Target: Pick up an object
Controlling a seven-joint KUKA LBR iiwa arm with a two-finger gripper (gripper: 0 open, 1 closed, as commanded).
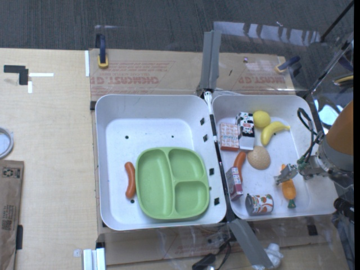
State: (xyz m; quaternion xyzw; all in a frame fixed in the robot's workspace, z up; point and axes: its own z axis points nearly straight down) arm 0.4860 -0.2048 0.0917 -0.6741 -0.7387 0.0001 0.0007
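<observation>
The gripper (pixel 286 174) is hovering at the carrot (pixel 288 191) in the right bin (pixel 332 207) — whether it is clamped cannot be told. Nothing is lifting clear yet — grasp and lift remain.

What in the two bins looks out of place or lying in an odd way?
The can in the right bin lies on its side near the front wall instead of standing. One sausage lies on the left bin's floor beside the green divided plate, not in a compartment.

Glossy white plastic bins (pixel 107 151) (smooth walls), matt green plastic tray (pixel 171 183), pale wooden bench (pixel 50 122).
</observation>
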